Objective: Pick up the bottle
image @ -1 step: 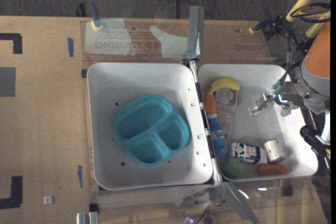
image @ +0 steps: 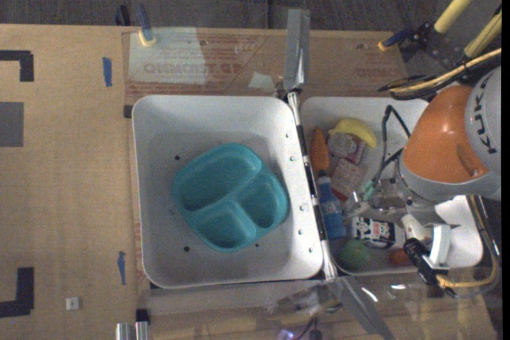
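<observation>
The bottle [image: 330,212] is blue and slim. It lies lengthwise against the left wall of the right bin [image: 362,104], below an orange carrot [image: 319,150]. My gripper [image: 381,200] hangs over the middle of that bin, to the right of the bottle and apart from it, just above a small black-and-white carton [image: 373,232]. The orange wrist band [image: 438,147] hides the bin's right side.
Around the gripper the right bin holds a yellow banana [image: 355,129], a pink patterned packet [image: 346,163], a green ball [image: 355,253] and a red item [image: 399,256]. A teal divided plate [image: 229,197] lies in the left bin [image: 159,171]. A metal divider [image: 296,52] separates the bins.
</observation>
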Robot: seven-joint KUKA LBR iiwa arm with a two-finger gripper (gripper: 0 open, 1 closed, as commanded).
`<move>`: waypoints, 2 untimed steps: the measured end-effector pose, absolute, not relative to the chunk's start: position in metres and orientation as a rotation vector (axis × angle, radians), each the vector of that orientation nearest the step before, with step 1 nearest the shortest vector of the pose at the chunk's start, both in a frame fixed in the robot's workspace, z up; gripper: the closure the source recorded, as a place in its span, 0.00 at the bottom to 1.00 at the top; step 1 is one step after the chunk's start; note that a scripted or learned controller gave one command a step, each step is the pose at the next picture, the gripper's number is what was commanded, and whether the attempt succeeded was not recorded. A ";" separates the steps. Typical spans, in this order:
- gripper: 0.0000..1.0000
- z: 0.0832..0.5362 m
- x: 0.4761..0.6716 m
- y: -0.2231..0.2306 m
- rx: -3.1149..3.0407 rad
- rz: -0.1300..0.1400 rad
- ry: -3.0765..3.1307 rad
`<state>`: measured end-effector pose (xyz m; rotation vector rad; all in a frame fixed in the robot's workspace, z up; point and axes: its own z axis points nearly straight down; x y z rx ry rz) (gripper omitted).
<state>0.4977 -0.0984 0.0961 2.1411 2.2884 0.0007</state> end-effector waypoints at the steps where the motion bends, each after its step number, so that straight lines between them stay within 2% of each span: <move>1: 0.00 0.088 0.547 -0.113 2.572 0.006 1.797; 2: 1.00 0.099 0.547 -0.116 2.572 0.007 1.789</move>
